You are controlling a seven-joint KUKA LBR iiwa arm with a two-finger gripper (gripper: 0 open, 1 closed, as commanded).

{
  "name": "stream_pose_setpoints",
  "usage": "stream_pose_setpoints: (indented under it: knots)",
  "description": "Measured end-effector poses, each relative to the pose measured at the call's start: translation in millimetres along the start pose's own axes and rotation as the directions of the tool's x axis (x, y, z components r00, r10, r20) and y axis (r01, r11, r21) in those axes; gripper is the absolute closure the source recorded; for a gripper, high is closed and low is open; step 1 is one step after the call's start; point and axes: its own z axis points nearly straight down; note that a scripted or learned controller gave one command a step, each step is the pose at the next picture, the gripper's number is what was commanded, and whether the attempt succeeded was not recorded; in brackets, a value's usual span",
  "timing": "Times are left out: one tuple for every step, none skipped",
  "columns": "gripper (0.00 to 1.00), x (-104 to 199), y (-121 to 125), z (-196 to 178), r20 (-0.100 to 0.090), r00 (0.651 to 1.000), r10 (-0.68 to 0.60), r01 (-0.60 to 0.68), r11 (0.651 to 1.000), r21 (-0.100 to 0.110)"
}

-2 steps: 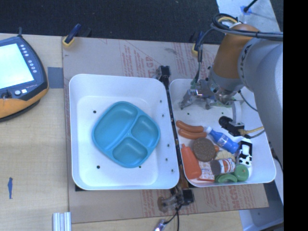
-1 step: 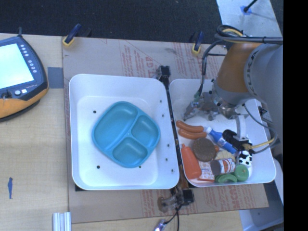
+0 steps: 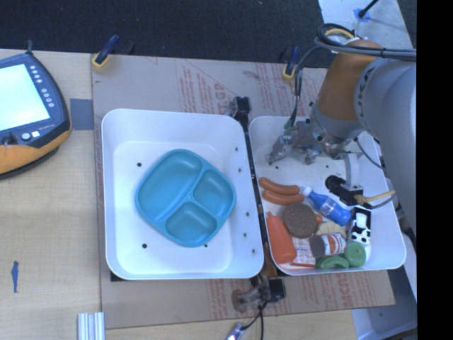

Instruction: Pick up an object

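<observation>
Green plastic toy vegetable (image 3: pixel 340 261) sits at near edge of right white bin (image 3: pixel 396 250). Candidate: orange toy sausage (image 3: pixel 282 190), bin's left-centre; probably light, stiff, slick, so pinch mid-length. Two-finger gripper (image 3: pixel 291 154) over bin's far end, fingers spread, empty

arm (image 3: pixel 354 83) over right bin (image 3: pixel 386 261) | blue tray (image 3: pixel 185 197) in left bin (image 3: pixel 113 190)

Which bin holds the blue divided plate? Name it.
The left bin. It holds the blue divided plate; the right bin holds toy food.
</observation>
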Motion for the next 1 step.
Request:
stream_pose_setpoints:
  knots:
    - [0.00,3.3,6.2,0.0,0.000,1.000,0.001,-0.001,1.000,-0.002]
